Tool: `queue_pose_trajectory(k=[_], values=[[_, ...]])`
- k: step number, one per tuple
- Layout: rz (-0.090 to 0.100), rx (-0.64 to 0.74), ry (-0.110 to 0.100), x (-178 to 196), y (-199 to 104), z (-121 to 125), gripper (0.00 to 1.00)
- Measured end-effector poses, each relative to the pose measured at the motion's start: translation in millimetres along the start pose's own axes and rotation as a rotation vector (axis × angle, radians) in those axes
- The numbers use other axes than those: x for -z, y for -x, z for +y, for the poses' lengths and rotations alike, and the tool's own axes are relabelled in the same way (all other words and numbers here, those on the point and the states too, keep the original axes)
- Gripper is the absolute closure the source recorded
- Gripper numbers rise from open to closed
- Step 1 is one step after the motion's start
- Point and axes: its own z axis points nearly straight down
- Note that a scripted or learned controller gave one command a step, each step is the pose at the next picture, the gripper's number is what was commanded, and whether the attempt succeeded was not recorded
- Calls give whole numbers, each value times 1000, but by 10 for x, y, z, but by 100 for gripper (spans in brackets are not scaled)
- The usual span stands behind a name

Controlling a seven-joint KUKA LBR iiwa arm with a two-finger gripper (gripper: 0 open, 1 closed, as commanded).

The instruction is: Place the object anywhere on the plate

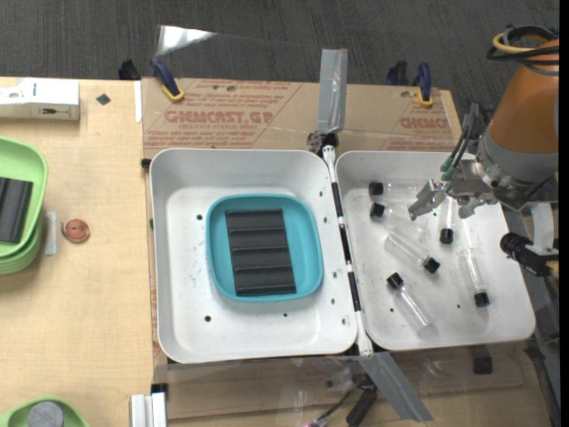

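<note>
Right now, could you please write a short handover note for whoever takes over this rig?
Gripper: over the upper part of the right bin, above the clear vials; nothing visibly held.
Vials: several clear, black-capped ones scattered on the right bin's floor.
Plate: teal, in the left bin, carrying a black ribbed insert; no vial on it.
Done: nothing placed.
Left: grasp one vial, carry it left and set it on the plate.

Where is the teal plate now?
The teal plate sits in the middle of the left white bin, holding a black ribbed insert.
</note>
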Motion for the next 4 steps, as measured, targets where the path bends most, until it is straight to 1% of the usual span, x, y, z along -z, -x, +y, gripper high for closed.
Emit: queue_pose_trajectory(k=[1, 2, 3, 4], values=[[-1, -57, 1, 389, 942, -362, 0], [-1, -242, 0, 1753, 831, -129, 0], [-1, -229, 0, 2384, 822, 607, 0], [-1, -229, -1, 2382, 820, 607, 0]])
